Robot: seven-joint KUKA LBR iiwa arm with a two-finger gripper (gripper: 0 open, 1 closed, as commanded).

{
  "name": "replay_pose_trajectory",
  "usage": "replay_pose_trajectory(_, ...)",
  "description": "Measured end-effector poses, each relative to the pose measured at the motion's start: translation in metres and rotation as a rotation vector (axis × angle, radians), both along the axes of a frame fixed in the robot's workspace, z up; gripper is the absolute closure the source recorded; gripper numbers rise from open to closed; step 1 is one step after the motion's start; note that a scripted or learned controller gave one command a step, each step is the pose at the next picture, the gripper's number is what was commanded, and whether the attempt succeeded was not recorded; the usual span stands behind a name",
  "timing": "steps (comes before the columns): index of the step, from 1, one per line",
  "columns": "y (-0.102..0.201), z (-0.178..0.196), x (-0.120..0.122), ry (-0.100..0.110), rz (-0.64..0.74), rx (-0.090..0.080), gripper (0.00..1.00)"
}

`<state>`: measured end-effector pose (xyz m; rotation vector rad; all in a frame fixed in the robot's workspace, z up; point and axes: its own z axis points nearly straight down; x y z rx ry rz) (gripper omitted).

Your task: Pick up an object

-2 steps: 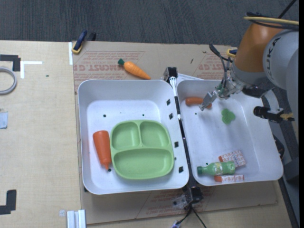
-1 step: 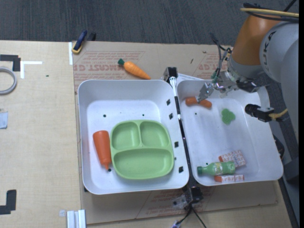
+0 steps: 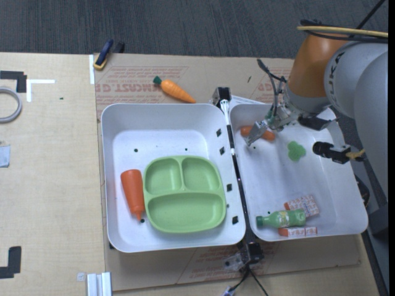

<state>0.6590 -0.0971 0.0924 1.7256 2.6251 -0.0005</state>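
here, hand [image 3: 256,134] low in right bin [image 3: 333,221], beside orange piece [image 3: 267,135]

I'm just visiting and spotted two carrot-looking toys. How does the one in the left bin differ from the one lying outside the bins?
The carrot in the left bin is plain orange-red with no green top showing; the carrot on the cardboard has a green tip. The binned one looks thicker and lies nearly along the bin's wall beside the green plate; the other lies slanted behind the bins. Both are orange and lie flat.
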Motion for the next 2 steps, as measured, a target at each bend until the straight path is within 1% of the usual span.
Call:
replay_pose_trajectory(1,-0.001,0.010,0.000,-0.001,-0.002,-0.001,1.00)
replay_pose_trajectory(2,0.055,0.120,-0.030,-0.001,-0.012,-0.001,1.00)
